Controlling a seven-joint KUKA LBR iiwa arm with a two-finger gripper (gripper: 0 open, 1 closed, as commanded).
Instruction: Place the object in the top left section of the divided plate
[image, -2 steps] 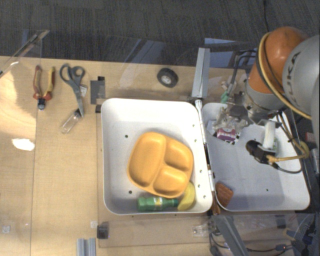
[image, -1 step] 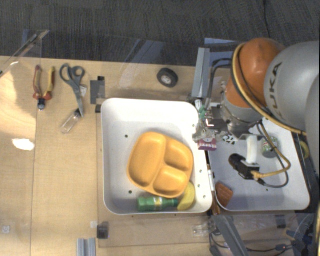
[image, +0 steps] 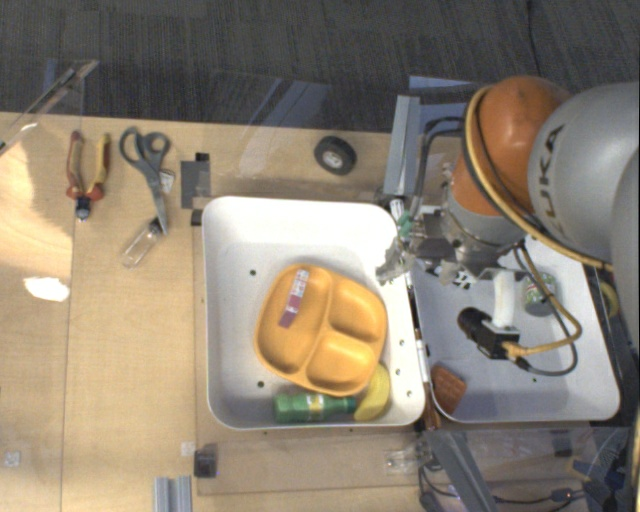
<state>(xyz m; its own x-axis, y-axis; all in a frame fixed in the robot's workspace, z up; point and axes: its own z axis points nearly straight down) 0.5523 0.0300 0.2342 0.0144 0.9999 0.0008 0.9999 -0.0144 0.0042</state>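
The yellow divided plate (image: 345, 350) lies in the left white bin (image: 228, 300), turned at a slant. A small oblong pack (image: 294, 298), white with purple and pink marks, rests inside the plate's top left section. My gripper (image: 396, 262) hangs over the wall between the two bins, right of the plate and apart from the pack. Nothing shows in its grasp. The grey arm with its orange band covers the upper part of the right bin.
A green bottle (image: 312, 405) and a yellow banana-like piece (image: 375, 396) lie against the plate's lower edge. A brown object (image: 448, 388) sits in the right bin (image: 585, 395). Scissors (image: 150, 165), pliers (image: 85, 172) and a tape roll (image: 335, 154) lie on the bench.
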